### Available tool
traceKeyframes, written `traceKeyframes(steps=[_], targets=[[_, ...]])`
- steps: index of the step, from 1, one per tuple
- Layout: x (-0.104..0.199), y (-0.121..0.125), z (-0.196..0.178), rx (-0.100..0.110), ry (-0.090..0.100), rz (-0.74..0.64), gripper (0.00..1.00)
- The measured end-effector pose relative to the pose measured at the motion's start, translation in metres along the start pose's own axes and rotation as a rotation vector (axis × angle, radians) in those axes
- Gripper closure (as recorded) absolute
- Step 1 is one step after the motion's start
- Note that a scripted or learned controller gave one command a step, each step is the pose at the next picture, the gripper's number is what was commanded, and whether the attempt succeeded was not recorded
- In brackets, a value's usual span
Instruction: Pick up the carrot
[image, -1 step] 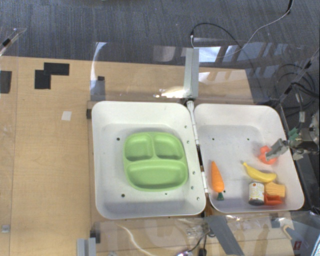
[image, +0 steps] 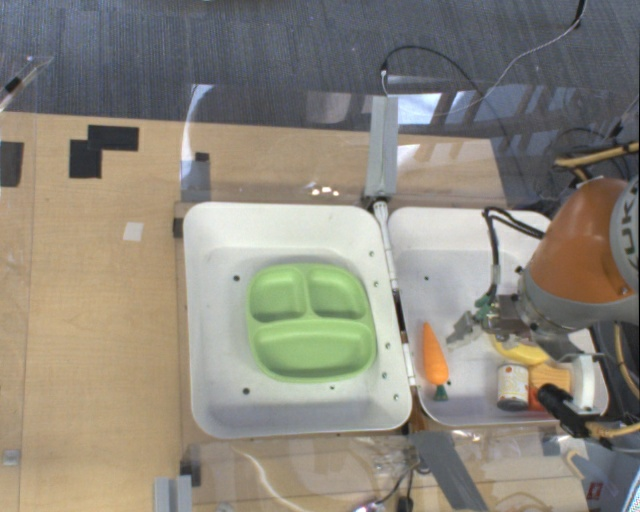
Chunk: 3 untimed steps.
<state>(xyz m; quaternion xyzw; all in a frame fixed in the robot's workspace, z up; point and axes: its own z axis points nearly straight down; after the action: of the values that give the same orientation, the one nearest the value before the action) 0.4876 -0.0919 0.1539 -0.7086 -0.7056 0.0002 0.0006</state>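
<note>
Over the right-hand shallow white plastic bin the grey KUKA arm with its orange band reaches in from the right edge of the view, wrist bent so the tool points leftward and down toward the bin floor. Black cable loops from the arm across the upper part of this bin. White lettering on the grey shell above the orange band is cut off by the edge; only a "U" and part of a "K" can be read.

Two-finger metal gripper: fingers apart, with nothing between them. The tips sit low over the bin floor, just right of the carrot, with a gap between them and it.

Small orange toy carrot with a green stem end: lies on the floor of the right bin near its left wall, long axis roughly up-down in the view, green end toward the near edge.

Also in the right bin, partly under the wrist: a yellow banana-shaped item, a small cylindrical can with a red-and-white label (print too small to read), and a yellow-orange block just right of the can.

Left white bin: holds a light-green three-compartment plastic tray, roughly centred.
</note>
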Motion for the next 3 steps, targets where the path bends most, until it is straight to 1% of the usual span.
traceKeyframes(steps=[1, 2, 3], targets=[[0.002, 0.01, -0.015, -0.001, 0.0, 0.108, 0.0], [0.005, 0.056, 0.002, 0.0, 0.0, 0.117, 0.0], [0.007, 0.006, 0.064, -0.016, -0.003, -0.208, 0.0]])
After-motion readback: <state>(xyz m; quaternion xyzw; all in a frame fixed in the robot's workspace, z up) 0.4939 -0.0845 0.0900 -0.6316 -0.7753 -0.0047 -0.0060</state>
